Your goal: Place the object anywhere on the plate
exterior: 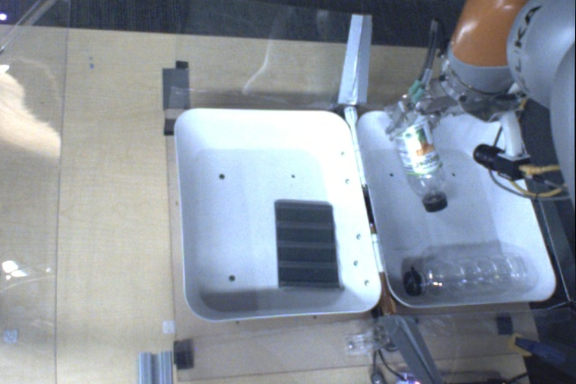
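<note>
Bench (108,193): pale wood-grain surface carrying two shallow white bins with rounded corners and smooth, matte walls. Left bin (261,117): holds one plate (307,244), a dark, flat rectangle with raised ribs running across its width; it lies flat on the bin floor close to the bin's near edge, nearer the near-right corner than the left, with its long side parallel to the bin's right edge. Nothing rests on it. Right bin (504,220): a clear bottle (468,272) of transparent, ridged plastic lies on its side along the near edge, its black cap pointing to the near-left corner. Gripper (407,117): positioned over the far-left corner of the right bin, its fingers clamped on the upper end of a labelled bottle (420,156). This bottle is small, of clear plastic, with a white and green label wrapped round its body and a dark cap (435,203) at its lower end. It hangs below the gripper at a slant, cap lowest, over the left half of the right bin, near that bin's left edge. Whether the cap touches the bin floor cannot be determined. The labelled bottle is well apart from the plate, with the wall between the bins lying between them.
</note>
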Robot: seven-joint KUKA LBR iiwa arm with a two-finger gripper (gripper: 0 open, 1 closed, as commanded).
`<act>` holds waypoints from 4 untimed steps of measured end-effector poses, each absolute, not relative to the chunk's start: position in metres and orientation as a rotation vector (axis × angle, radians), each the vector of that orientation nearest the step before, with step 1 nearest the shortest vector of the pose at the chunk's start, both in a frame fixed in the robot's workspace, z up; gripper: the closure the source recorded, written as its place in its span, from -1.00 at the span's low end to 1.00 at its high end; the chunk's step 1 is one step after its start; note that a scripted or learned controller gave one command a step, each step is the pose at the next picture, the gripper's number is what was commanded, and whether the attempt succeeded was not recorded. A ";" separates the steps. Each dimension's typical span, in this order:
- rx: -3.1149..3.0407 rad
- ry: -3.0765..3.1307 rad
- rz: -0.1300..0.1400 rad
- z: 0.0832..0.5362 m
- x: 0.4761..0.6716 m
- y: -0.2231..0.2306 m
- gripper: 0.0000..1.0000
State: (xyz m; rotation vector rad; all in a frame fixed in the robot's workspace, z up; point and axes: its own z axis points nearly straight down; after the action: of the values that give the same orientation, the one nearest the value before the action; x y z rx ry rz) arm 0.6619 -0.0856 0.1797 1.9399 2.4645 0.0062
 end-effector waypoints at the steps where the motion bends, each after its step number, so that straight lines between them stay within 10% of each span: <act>1: 2.096 2.338 0.006 0.185 0.652 -0.040 1.00; 3: 1.757 2.601 0.007 0.234 0.582 0.108 1.00; 4: 1.828 2.550 0.008 0.297 0.641 0.152 1.00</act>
State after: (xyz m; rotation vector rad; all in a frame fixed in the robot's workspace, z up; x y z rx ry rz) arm 0.6405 0.1523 0.2969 1.8281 2.5503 0.0078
